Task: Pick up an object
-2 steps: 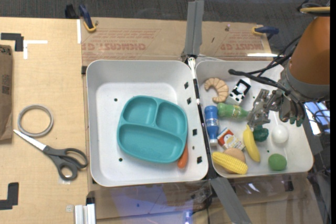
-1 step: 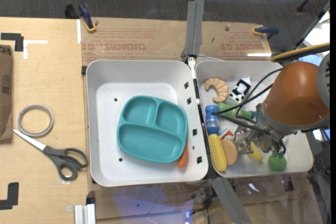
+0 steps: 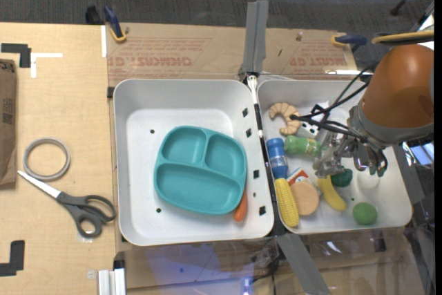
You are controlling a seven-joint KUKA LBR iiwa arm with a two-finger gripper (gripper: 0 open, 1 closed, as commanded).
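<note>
**Desk:** Where are the objects, and where is the gripper?

**Me:** I take the right bin (image 3: pixel 395 219) as my landmark. The pickable things lie in its left and middle part: a croissant (image 3: pixel 282 110) near its back wall, a green bottle (image 3: pixel 300 145) just in front of that, a blue bottle (image 3: pixel 276 155) along the left wall, a corn cob (image 3: pixel 286 202) at the front left corner. Beside the cob I see a tan round piece (image 3: pixel 306 199), then a banana (image 3: pixel 332 194), and a green ball (image 3: pixel 364 213) towards the front right. The gripper (image 3: pixel 330 161) hangs over the bin's middle, just above a dark green item (image 3: pixel 341 178) by the banana.

**Desk:** Clenched or released?

**Me:** I cannot tell; cables and metal parts blur it.

**Desk:** Beyond that bin?

**Me:** To its left sits the other bin (image 3: pixel 131 148), holding a teal divided plate (image 3: pixel 201 170) with a carrot (image 3: pixel 240 207) at the plate's edge. Further left lie scissors (image 3: pixel 72 202) and a tape roll (image 3: pixel 46 158).
</note>
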